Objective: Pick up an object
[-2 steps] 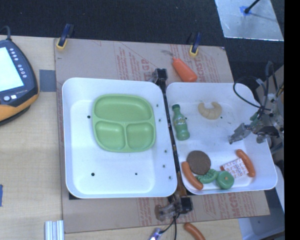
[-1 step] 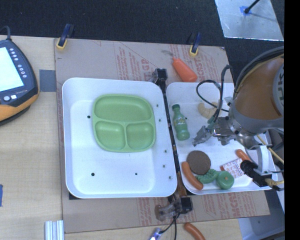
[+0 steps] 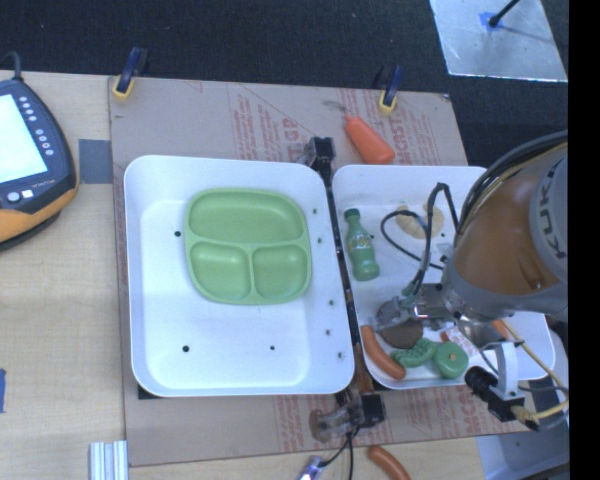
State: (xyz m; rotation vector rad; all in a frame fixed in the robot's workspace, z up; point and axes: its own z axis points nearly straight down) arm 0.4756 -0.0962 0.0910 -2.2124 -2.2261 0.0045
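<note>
Over the right bin, your pincer (open or closed, I cannot tell) could nudge the crowded toys aside.

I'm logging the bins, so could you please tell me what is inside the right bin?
The right bin holds a green bottle, a sausage and green toy pieces; the arm covers the rest.

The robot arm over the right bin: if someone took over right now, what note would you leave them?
Gripper: low in the right bin, over the toys; open or shut can't be told.
Things: green bottle, sausage and green toy pieces in the right bin; green divided plate in the left bin; a carrot outside on the board.
Done: nothing visibly picked.
Left: grasp and lift one object.
</note>
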